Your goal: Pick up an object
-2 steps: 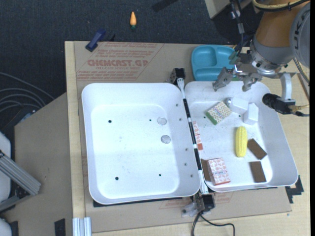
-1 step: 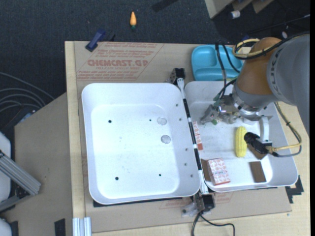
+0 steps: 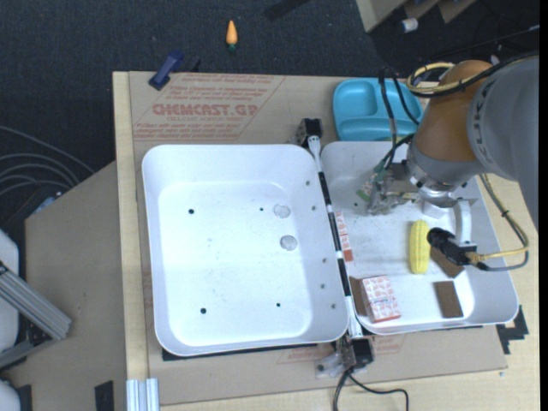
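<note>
1. The gripper (image 3: 383, 193) hangs low over the far-left part of the right bin (image 3: 381, 253). I cannot tell whether it is open or has hold of anything.
2. The yellow banana-shaped piece (image 3: 417, 247) lies mid-bin, near the gripper but apart. It is likely light, smooth and slippery, so grip it across its narrow middle.
3. The red-patterned box (image 3: 381, 298) and the brown block (image 3: 447, 298) lie at the near edge. Both look stiff and flat, so harder to pinch.
4. The brown board (image 3: 214, 101) reads "CHEMCAST GP" in red. The box's print is unreadable.

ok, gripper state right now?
Gripper: cannot be told from this view; it is over the far end of the right bin.
</note>
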Available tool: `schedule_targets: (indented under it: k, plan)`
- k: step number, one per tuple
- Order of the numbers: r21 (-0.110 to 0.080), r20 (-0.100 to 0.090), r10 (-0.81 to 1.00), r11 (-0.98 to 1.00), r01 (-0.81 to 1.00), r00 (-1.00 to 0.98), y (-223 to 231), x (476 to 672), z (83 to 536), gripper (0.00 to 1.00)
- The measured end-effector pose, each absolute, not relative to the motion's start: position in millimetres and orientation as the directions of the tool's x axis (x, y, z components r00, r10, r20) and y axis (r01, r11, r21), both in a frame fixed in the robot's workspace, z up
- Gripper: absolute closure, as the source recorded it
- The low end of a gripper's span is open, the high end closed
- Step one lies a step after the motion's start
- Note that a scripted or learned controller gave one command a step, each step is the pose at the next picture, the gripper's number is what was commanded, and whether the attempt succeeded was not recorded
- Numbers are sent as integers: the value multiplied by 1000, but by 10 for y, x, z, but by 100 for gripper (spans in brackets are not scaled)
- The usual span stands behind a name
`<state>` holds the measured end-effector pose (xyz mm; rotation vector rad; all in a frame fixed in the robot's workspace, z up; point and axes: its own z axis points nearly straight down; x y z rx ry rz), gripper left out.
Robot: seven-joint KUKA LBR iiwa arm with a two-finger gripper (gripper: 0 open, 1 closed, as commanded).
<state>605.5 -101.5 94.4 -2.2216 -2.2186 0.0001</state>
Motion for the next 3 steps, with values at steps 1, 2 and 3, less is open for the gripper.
schedule_targets:
  k: [1,2,3]
  plan:
    - [-1,1,1000,-1,1000,1,-1016,6057,944,0]
    - [-16,8,1000,-1,1000,1,-1643,6495,831,0]
    - [-37,17,1000,-3,999,3,-1962,6601,805,0]
